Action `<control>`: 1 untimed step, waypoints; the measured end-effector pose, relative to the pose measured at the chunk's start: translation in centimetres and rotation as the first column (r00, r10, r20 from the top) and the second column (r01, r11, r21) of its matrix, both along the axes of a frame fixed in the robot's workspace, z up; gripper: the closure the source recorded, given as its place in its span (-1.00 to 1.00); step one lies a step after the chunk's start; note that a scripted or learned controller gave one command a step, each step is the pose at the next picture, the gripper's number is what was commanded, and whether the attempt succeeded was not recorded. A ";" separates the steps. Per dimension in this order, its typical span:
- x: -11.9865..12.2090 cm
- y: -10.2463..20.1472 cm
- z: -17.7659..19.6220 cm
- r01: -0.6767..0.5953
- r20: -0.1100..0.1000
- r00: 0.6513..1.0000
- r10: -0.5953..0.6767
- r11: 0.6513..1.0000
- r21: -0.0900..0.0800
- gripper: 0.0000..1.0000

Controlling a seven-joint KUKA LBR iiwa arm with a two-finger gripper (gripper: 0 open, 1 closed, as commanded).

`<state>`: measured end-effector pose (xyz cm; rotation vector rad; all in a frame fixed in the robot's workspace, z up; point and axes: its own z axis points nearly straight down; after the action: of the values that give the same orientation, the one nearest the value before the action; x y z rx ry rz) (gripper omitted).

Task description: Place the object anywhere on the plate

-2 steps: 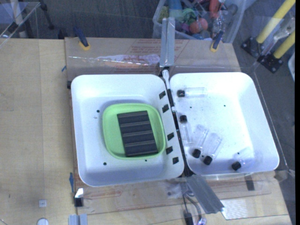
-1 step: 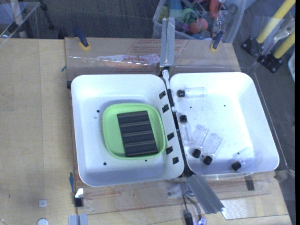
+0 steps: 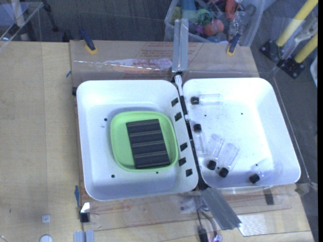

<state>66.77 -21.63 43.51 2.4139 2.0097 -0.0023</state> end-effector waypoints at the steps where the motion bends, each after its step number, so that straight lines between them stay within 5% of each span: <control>1: 0.0 -0.1 0.0 0.068 0.000 0.998 -0.068 0.998 0.001 -1.00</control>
<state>66.74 -21.68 43.51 2.4811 1.9268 -0.0014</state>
